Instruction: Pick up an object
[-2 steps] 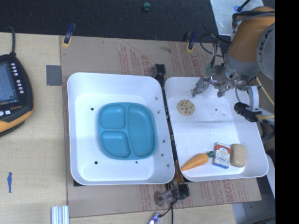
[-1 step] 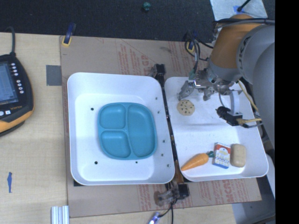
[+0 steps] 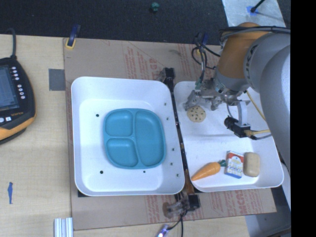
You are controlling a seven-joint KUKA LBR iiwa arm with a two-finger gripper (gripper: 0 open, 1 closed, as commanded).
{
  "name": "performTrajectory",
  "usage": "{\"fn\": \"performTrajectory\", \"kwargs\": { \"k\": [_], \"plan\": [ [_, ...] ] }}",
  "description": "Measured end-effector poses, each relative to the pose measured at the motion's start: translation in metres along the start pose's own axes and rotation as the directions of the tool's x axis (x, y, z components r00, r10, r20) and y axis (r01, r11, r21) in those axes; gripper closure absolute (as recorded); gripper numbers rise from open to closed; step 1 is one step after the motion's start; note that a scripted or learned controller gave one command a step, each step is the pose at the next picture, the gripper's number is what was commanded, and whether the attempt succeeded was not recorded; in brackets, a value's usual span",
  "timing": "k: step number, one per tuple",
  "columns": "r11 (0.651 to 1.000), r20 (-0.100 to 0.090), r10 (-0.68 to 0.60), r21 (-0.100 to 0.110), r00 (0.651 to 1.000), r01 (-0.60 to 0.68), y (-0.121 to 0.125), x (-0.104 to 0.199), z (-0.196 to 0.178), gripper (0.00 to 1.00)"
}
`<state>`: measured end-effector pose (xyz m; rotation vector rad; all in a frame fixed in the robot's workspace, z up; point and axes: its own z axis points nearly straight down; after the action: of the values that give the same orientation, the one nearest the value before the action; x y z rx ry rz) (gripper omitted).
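Hand [image 3: 196,101] lowered over cookie [image 3: 196,114], upper part of right bin [image 3: 266,181]; grip state cannot be told. Nothing lifted; pick not yet done.

You have two bins side by side on the bench [image 3: 44,147]. The left bin [image 3: 84,95] holds a divided plate [image 3: 134,138] at its middle. In the right bin [image 3: 256,181], a cookie [image 3: 196,114] lies near the far left corner, with the gripper [image 3: 203,97] just behind it. Along the near edge you find a carrot [image 3: 206,170] at the left, a small box [image 3: 234,164] to its right, and a bread roll [image 3: 252,164] touching the box's right side. A pendant [image 3: 12,100] rests on the bench far left.
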<state>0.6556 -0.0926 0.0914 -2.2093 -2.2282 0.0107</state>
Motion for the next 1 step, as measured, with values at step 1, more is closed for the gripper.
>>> {"fn": "performTrajectory", "kwargs": {
  "k": [1],
  "plan": [
    [1.000,0.002,-0.002,-0.004,1.000,0.002,0.0016,-0.0012,-0.0127,1.00]
  ]
}}
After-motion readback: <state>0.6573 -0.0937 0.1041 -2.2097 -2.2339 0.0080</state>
